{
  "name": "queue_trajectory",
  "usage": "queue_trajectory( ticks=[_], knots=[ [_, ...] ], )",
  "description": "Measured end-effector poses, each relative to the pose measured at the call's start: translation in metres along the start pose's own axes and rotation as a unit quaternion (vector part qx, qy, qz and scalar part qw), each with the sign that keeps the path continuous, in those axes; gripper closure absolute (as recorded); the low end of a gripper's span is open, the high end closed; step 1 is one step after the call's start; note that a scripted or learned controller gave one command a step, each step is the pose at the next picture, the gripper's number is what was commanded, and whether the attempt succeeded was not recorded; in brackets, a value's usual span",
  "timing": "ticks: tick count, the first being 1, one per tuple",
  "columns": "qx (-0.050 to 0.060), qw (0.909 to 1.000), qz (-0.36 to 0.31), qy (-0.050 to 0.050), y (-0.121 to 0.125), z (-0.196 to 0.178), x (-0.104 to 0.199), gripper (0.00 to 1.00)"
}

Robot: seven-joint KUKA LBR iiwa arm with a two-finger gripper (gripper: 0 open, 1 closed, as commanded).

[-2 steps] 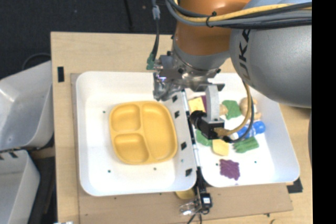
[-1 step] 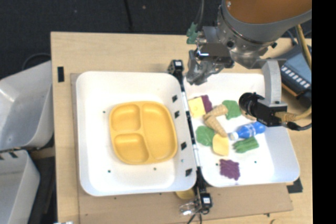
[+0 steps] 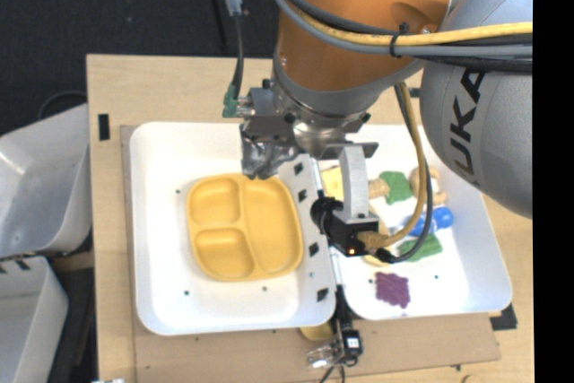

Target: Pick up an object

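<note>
Bench (image 3: 112, 85) of pale wood bears two white bins (image 3: 143, 193); claw (image 3: 258, 159) above yellow tray (image 3: 242, 229), grip unreadable.

bench (image 3: 112, 85): pale wooden board, seen from above at a slant | left bin (image 3: 152, 220): shallow, white, lying flat on the board | right bin (image 3: 480, 269): shallow, white, just beside it, inner rims meeting | bare wood shows along back and left edges

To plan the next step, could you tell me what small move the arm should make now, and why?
Probably lower the hand slightly: it sits at the far rim of the yellow three-compartment plastic plate in the left white bin.
</note>
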State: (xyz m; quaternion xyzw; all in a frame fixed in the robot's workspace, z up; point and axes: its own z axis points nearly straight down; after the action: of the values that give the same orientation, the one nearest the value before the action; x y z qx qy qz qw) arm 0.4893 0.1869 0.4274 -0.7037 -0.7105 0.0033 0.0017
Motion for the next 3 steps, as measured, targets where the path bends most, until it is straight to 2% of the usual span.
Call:
queue_trajectory(
  ticks=[1, 2, 3],
  knots=[
    [0.005, 1.0000, 0.007, -0.003, 0.000, 0.122, -0.045, 1.00],
    [-0.007, 0.9999, 0.007, 0.000, 0.001, 0.024, -0.104, 1.00],
    [-0.001, 1.0000, 0.001, -0.001, 0.002, 0.020, -0.100, 1.00]
  ],
)
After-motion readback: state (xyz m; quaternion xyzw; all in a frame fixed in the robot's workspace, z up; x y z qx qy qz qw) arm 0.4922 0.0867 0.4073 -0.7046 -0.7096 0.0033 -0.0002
